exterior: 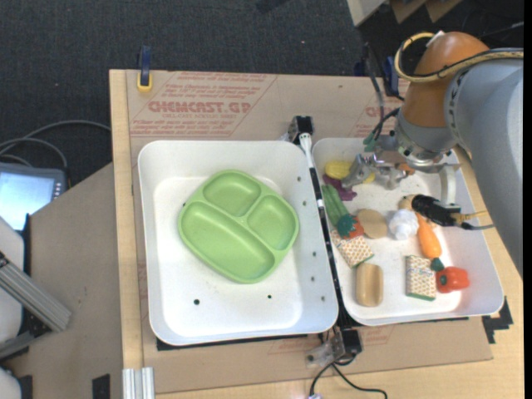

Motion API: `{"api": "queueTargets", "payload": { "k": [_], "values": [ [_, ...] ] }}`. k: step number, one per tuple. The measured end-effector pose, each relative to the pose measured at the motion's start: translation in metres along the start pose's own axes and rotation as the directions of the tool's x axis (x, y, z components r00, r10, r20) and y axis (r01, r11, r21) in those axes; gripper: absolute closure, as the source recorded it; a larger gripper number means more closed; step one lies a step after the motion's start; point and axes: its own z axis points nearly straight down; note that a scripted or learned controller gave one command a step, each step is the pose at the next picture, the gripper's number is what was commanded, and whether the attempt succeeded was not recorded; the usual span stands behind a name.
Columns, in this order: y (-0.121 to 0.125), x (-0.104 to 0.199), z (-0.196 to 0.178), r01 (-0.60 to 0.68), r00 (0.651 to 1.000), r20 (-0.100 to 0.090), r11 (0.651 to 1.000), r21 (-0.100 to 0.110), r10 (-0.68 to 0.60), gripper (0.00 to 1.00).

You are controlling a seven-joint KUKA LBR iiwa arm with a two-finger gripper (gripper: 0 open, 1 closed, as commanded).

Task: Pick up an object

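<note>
The hand (378, 163) hangs over the upper part of the right white bin (482, 302), in the right half of the frame, below the orange-banded wrist. Whether it is spread or pressed together I cannot tell; nothing visibly sits in it. Nearest to it is a small yellow rounded toy (337, 170), just to its left by the bin's upper left corner. A dark purple and green vegetable toy (337, 199) lies below and left, its long axis running down the frame. The orange carrot toy (429, 242) lies lower right. The green divided plate (238, 224) fills the left bin, well apart.
</note>
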Motion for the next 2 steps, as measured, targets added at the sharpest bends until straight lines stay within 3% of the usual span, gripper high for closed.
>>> {"api": "queueTargets", "payload": {
  "k": [2],
  "values": [
    [0.0,0.0,0.0,0.0,1.0,0.0,1.0,0.0,0.0,0.0]
  ]
}}
